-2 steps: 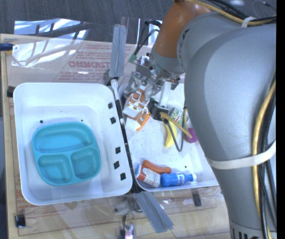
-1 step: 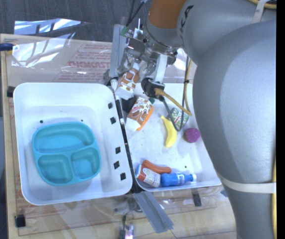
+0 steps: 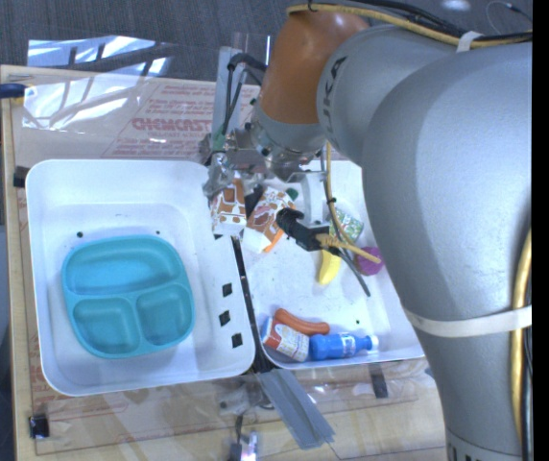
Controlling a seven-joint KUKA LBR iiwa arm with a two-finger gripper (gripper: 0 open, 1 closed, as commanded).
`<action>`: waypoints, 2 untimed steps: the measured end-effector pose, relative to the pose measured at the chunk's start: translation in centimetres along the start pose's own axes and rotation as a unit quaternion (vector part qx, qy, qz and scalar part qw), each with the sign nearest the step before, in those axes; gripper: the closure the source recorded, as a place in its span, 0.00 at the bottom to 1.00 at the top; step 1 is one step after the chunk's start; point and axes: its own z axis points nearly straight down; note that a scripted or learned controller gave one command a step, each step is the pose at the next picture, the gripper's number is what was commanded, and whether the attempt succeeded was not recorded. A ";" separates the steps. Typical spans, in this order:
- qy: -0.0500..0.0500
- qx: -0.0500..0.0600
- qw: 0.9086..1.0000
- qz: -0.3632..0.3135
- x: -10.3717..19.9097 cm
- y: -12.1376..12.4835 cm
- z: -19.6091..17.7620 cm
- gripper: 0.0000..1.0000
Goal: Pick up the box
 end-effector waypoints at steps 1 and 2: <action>-0.001 -0.003 0.970 -0.242 1.5 0.4 -12.0 1.00; 0.000 -0.001 0.982 -0.186 -3.1 -6.4 -4.3 1.00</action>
